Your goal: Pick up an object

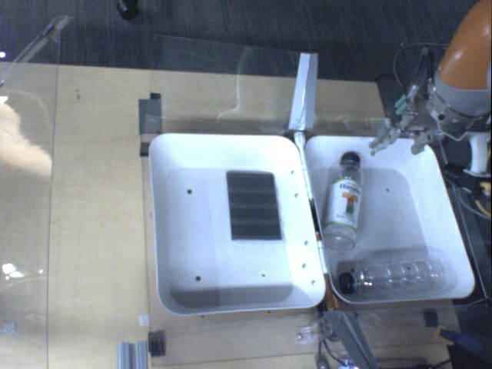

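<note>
The arm (467, 60) is reaching in from the right edge of the view, its orange band sitting high at the upper right corner and the grey wrist below it angling down and leftward toward the right bin (453, 229). The gripper (400, 138) is hanging over the far rim of that bin, near its upper right corner, with two thin fingers (383, 141) splaying apart and nothing lying between them, so the gripper is standing released and carrying no load.

Inside the right bin, a small bottle (344, 208) with a dark cap and a white label is lying along the bin's left wall, its cap pointing toward the far rim. It is resting well below and to the left of the gripper, apart from it. A clear ribbed bottle (392, 276) with a dark cap is lying across the bin's near side, its cap toward the left wall, just beyond the small bottle's base.

Left of the right bin, the left bin (177, 206) is holding a dark flat rectangular block (254, 205) near its middle.
</note>
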Robot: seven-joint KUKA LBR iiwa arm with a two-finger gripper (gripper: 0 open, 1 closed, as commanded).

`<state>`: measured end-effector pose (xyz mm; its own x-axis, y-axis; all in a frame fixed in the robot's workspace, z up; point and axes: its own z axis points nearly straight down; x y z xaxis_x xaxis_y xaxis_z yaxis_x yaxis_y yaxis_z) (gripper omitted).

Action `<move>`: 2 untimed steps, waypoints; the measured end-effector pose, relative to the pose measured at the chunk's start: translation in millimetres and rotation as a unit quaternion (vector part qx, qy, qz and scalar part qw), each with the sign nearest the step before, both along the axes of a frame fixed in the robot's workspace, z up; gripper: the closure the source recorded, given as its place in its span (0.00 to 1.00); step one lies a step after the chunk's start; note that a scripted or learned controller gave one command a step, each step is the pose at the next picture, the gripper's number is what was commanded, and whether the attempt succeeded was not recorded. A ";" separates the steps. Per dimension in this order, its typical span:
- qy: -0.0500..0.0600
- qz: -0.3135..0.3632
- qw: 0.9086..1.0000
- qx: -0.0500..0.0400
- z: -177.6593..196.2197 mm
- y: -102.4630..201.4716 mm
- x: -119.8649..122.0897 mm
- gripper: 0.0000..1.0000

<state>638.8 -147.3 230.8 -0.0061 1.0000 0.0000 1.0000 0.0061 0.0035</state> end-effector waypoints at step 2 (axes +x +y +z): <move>-0.002 0.052 0.999 0.000 -26.7 51.5 -28.8 0.00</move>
